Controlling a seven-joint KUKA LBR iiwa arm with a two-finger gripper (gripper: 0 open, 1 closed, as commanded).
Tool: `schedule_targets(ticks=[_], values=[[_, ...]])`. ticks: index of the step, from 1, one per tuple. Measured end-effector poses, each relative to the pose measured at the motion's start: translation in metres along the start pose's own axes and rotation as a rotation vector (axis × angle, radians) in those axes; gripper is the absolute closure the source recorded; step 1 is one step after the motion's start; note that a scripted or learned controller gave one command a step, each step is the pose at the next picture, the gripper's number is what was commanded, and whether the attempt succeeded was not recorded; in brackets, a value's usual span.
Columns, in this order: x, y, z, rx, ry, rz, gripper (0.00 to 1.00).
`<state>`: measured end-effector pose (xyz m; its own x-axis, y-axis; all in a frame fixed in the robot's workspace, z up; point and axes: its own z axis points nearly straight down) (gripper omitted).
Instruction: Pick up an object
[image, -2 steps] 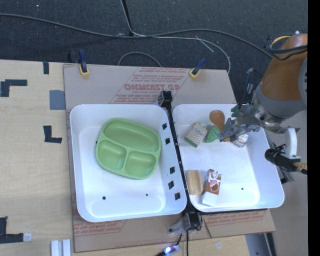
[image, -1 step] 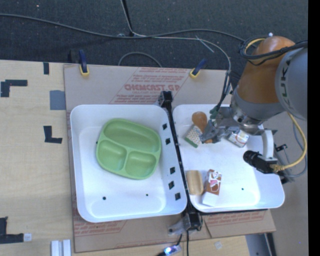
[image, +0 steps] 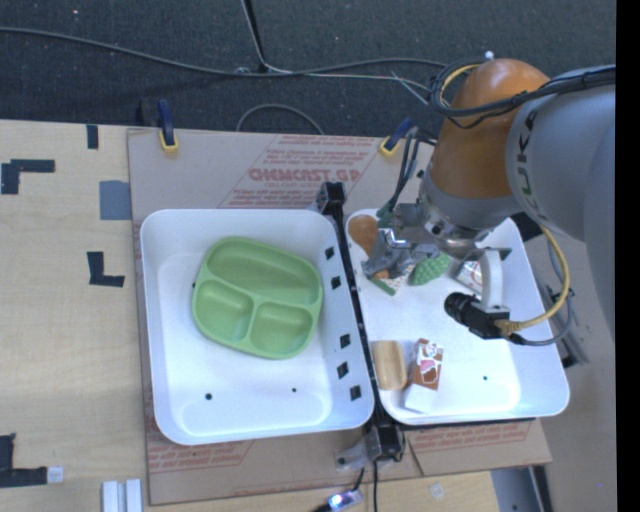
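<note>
Over the right bin (image: 500, 395) the arm (image: 560, 150) hangs low, its gripper (image: 392, 258) down among small items near the divider, apparently seeking a pick. Beside it, the left bin (image: 180, 390) carries a green divided plate (image: 257, 297). Whether anything is held, I cannot tell. A green object (image: 432, 268) sits half hidden beneath the wrist; a snack packet (image: 425, 372) lies apart.

Smooth green plastic plate (image: 257, 297), glossy white plastic bins (image: 165, 300), matt brown cardboard underlay (image: 290, 170)

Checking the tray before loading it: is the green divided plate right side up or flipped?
Right side up: the green divided plate lies flat in the left bin, its three compartments facing upward.
</note>
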<state>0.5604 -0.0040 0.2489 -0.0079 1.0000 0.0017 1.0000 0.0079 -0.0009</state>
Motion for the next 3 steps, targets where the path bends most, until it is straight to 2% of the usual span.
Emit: schedule_targets(ticks=[1, 2, 3], values=[[0.054, 0.012, 0.016, 0.002, -0.002, 0.001, 1.0], [0.107, 0.019, 0.009, 0.0, 0.0, 0.001, 1.0], [0.103, 0.019, 0.01, 0.002, -0.002, 0.005, 0.0]])
